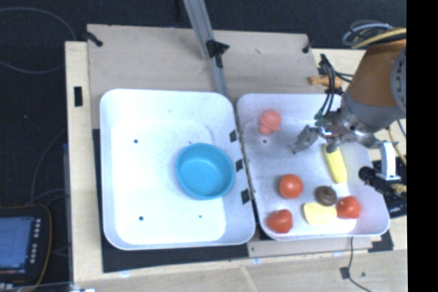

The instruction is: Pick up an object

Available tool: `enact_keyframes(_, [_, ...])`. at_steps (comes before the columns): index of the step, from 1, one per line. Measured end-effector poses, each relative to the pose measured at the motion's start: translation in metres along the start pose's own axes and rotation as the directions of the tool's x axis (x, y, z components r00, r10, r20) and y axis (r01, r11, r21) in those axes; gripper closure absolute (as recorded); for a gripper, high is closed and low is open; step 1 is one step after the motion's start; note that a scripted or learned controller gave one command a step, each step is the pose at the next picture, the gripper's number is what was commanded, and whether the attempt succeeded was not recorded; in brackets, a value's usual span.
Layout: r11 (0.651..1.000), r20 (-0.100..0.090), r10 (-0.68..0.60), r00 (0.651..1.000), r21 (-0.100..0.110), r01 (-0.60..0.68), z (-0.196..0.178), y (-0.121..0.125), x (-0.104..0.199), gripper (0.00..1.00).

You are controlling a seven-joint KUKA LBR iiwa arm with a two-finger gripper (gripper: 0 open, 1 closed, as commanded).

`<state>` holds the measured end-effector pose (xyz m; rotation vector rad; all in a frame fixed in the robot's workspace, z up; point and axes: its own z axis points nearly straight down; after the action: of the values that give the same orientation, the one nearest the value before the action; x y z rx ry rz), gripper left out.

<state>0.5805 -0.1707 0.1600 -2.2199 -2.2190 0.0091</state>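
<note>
White right bin holds everything pickable. Gripper hangs over its middle, fingers spread, gripping nothing. Yellow piece just at its 4 o'clock, pink lump at 9. Three red balls, brown ball and pale yellow piece crowd 6 o'clock. Left bin: blue bowl.

Yellow oblong object lying lengthwise in the right bin, just beneath the pincer.

Slanted metal pole over bench, small lit screen at lower left
</note>
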Motion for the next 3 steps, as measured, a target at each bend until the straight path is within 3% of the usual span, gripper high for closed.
enact_keyframes(1, [1.0,0.001,0.003,1.0,-0.003,-0.003,0.053,0.0,-0.002,0.0])
enact_keyframes(2, [1.0,0.0,0.007,1.0,-0.014,-0.007,0.037,0.002,-0.002,1.0])
enact_keyframes(3, [1.0,-0.003,-0.006,1.0,-0.012,0.006,-0.012,0.006,0.006,1.0])
